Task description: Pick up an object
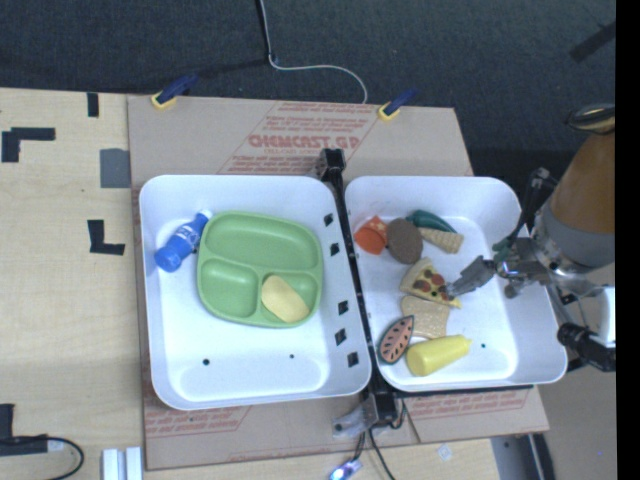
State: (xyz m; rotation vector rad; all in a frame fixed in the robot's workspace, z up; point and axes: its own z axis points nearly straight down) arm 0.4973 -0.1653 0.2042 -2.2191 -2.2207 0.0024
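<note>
On the bench, the left bin (160,368) holds three things: one blue bottle (181,243), one green divided plate (259,268) and one yellow piece (284,298) lying in the plate's lower right compartment. Red print on the cardboard sheet (300,138) above the bins is too blurred to read. The right bin (520,353) holds seven small toy foods, among them a pizza slice (426,282) and a yellow piece (437,354); the hand (466,280) reaches in from the right just beside the pizza slice, and I cannot tell its state.

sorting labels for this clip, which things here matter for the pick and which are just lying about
In play:
gripper
pizza slice
cracker
brown disc
right bin

Lying about:
green plate
yellow piece
blue bottle
left bin
clips
cable
</note>
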